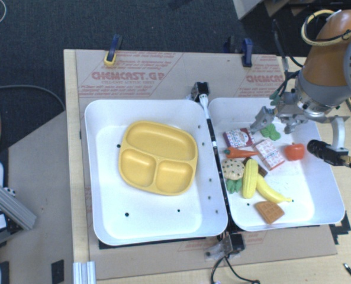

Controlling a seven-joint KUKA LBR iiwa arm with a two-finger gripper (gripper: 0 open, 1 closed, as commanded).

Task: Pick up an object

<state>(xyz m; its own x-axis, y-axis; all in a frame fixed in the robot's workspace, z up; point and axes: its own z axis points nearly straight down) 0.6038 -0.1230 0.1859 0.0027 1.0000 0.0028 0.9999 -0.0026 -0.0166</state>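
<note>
My gripper [279,123] hangs over the back of the right bin [323,209], its grey fingers [262,119] spread open. Just below and between them a small green toy [270,132] lies on the bin floor; I cannot tell whether the fingers touch it. Close by lie a red-and-white packet [237,138], a second packet [270,154], a carrot [241,153] and a red tomato [294,152]. Further forward are a cookie [232,169], a corn cob [250,178], a banana [271,193] and a brown cracker [269,212].
The left bin [104,206] holds a yellow divided plate [157,157]. A black divider rail [213,152] runs between the bins. A black cylinder [326,152] juts in from the right over the right bin. Clamps [110,56] hold the board at the back.
</note>
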